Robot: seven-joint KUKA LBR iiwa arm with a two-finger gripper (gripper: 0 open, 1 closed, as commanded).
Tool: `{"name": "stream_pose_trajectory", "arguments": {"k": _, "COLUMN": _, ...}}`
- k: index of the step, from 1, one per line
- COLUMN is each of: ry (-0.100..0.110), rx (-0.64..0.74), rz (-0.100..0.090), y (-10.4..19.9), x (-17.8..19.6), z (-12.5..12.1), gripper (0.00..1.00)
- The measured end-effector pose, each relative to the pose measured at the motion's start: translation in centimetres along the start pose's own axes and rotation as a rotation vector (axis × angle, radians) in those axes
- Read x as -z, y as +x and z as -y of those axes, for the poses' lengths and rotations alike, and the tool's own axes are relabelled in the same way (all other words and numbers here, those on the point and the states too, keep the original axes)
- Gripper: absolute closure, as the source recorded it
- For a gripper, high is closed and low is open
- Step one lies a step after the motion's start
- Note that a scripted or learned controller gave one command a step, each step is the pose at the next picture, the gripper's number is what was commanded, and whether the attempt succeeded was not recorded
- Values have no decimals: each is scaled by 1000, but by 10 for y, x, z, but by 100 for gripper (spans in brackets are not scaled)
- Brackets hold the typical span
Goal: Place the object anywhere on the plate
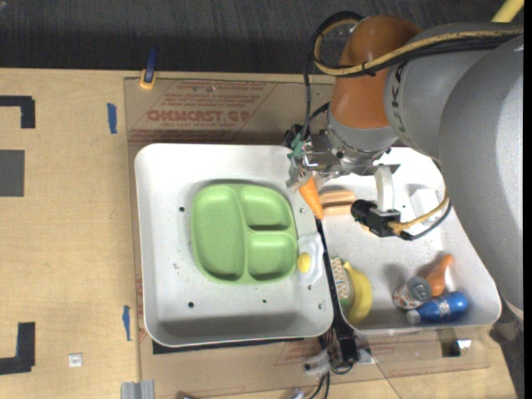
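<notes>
Green divided plate (241,231) sits centred in the left bin (158,223); small yellow piece (304,263) on its 3 o'clock rim. Tool (312,191) over the bin divider, closed on an orange carrot-like object (310,196), partly hidden. Right bin (474,273): banana (359,293) at 7 o'clock, cans (432,299) at 5 o'clock, arm blocks the far half.

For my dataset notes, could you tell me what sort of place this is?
Probably a robotics lab test bench: a grey arm reaches over two white bins, one holding a green divided plate, all on a cardboard-covered bench marked with tape.
</notes>
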State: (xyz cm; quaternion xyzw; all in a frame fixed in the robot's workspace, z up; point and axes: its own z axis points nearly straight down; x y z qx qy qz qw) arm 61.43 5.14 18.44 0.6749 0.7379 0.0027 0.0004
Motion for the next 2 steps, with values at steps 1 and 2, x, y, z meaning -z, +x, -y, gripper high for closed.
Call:
{"name": "stream_pose_trajectory", "arguments": {"k": 1, "ry": 1, "rx": -124, "rz": 4, "y": 42, "x": -14, "z": -44, "gripper": 100}}
{"name": "stream_pose_trajectory", "arguments": {"k": 2, "ry": 0, "rx": -124, "rz": 6, "y": 41, "x": -13, "z": -44, "gripper": 0}}
